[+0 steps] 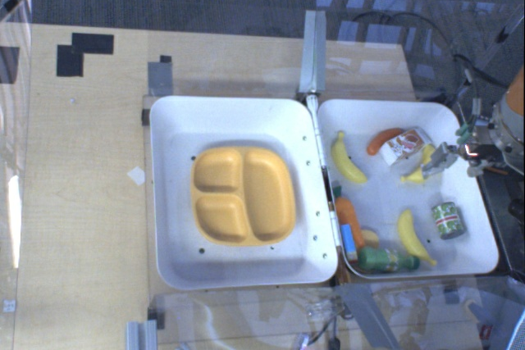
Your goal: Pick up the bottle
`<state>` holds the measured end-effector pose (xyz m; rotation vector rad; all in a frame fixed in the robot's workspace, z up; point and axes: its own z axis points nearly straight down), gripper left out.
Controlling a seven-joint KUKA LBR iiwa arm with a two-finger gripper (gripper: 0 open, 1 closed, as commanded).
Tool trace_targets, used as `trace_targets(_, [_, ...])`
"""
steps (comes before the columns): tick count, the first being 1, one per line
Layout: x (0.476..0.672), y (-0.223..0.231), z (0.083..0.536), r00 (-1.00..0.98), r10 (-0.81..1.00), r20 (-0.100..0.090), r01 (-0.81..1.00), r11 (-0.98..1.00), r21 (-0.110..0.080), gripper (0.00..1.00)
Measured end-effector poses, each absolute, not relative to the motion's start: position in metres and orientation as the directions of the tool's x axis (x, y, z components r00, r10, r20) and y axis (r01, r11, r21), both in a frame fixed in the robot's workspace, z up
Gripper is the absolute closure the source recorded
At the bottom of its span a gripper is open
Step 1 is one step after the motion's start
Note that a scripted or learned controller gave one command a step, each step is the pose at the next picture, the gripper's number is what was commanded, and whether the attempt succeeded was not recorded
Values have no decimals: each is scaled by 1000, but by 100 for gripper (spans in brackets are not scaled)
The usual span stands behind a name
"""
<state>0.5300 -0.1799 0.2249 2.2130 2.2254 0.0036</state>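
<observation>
We note the green bottle lying flat against the right bin's near wall, untouched, and we cannot tell how the jaws stand.

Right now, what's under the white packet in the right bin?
An orange carrot-like piece pokes out from under the white packet on its left, and a yellow banana shows at its lower right. The parts beneath the packet are covered.

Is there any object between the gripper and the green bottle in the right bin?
Yes. The gripper hovers near the right bin's upper right, while the green bottle lies along its lower edge. A banana lies close above the bottle, its end overlapping the bottle's right end. The small can stands off to the right.
</observation>
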Motion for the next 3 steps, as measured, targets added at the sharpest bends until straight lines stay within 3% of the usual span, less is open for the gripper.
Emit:
trace_targets(1, [612, -109, 155, 21, 1000, 0, 1000, -21, 3, 0])
trace_targets(2, [673, -102, 104, -36, 999, -3, 999, 36, 15, 0])
trace_targets(3, [672, -95, 90, 220, 976, 2, 976, -220, 10, 0])
